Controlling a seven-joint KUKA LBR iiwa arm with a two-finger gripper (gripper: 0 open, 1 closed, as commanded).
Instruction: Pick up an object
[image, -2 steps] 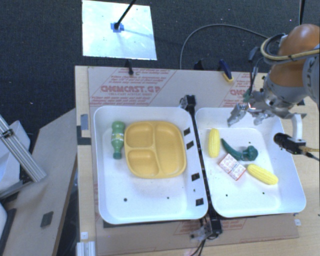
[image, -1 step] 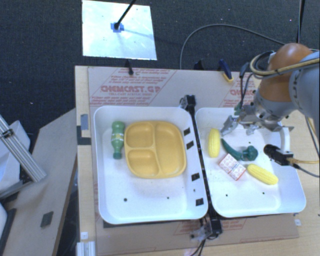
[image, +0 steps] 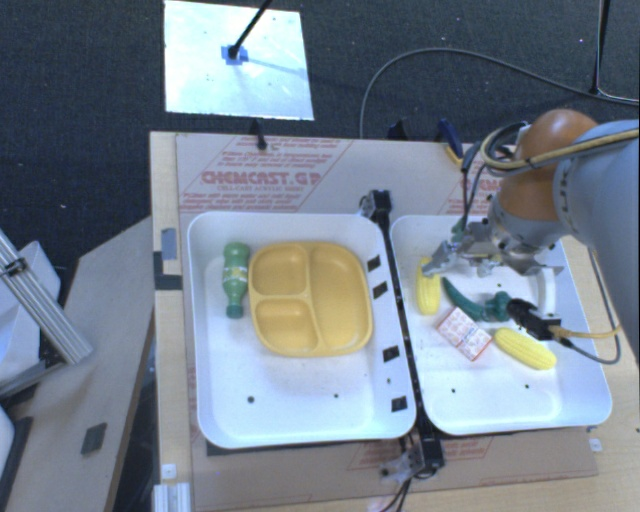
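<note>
My gripper (image: 443, 261) hangs low over the far left part of the right bin (image: 580, 400), just above the upper end of a small yellow corn cob (image: 428, 292). To the right of that cob lies a teal green curved object (image: 474, 303). In front of it rests a red and white packet (image: 464, 333). A second yellow corn cob (image: 525, 348) lies further right. I see nothing held in the gripper.
The left bin (image: 215, 400) holds a yellow divided plate (image: 308, 298) and a green bottle (image: 235, 279) lying along its left side. A black divider (image: 392, 300) runs between the bins. The grey arm (image: 590, 190) crosses the right bin's far right corner.
</note>
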